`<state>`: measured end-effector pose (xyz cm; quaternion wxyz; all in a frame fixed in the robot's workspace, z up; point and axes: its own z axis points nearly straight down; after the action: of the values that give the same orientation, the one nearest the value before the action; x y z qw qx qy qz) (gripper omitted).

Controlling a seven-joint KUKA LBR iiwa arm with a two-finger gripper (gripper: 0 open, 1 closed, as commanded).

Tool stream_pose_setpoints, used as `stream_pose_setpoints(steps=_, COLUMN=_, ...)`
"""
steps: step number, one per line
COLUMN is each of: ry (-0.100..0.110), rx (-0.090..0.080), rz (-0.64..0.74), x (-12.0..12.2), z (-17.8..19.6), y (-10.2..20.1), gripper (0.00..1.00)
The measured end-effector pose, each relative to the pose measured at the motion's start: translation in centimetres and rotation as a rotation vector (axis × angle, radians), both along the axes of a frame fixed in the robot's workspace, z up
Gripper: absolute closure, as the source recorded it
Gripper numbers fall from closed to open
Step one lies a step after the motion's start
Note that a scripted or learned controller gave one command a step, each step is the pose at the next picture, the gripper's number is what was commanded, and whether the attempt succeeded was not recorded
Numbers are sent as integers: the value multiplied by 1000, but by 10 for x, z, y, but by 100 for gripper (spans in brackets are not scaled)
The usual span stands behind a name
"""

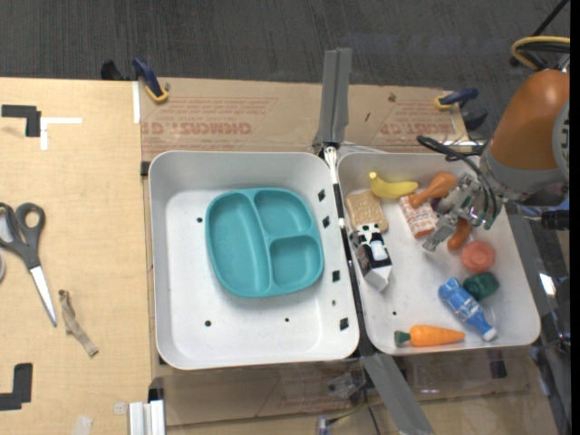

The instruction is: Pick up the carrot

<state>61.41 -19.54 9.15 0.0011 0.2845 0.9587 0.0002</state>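
Carrot lying flat near the front edge of the right bin, around 6 o'clock | blue bottle just beside it at 1 o'clock | gripper further back over the bin's far half, fingers spread, nothing between them | banana way back at 11 o'clock | teal divided plate in the left bin

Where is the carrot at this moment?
The carrot lies near the front edge of the right bin, just left of the blue bottle.
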Motion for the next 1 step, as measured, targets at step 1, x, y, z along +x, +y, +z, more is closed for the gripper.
stream_pose_setpoints(steps=1, ry=4, rx=10, rz=-259, x=-54, z=0, y=-19, gripper=0)
